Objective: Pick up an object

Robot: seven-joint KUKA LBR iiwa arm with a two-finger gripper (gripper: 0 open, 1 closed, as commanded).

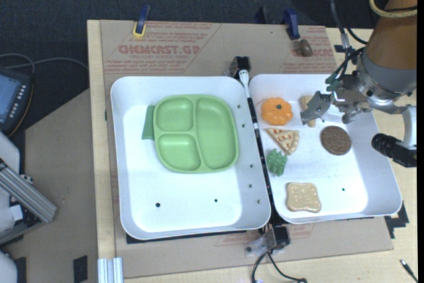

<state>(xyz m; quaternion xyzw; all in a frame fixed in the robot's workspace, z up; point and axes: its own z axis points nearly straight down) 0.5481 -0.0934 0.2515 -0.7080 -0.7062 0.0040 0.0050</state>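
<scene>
The right bin (371, 199) holds an orange pumpkin-like toy (276, 111), a triangular pizza slice (283, 138), a green broccoli piece (276, 161), a slice of toast (303, 197) and a round brown cookie (336, 140). A small tan piece (305, 103) lies beside the pumpkin. My gripper (330, 113) hangs over the bin's far part, just above the cookie, with the tan piece beside its left finger. It is open, with nothing between its fingers.
The left bin (132, 199) holds a green divided plate (196, 132) lying on a darker green piece (147, 122). A raised rim (255, 136) divides the two bins. Clamps (140, 22) sit at the bench's far edge.
</scene>
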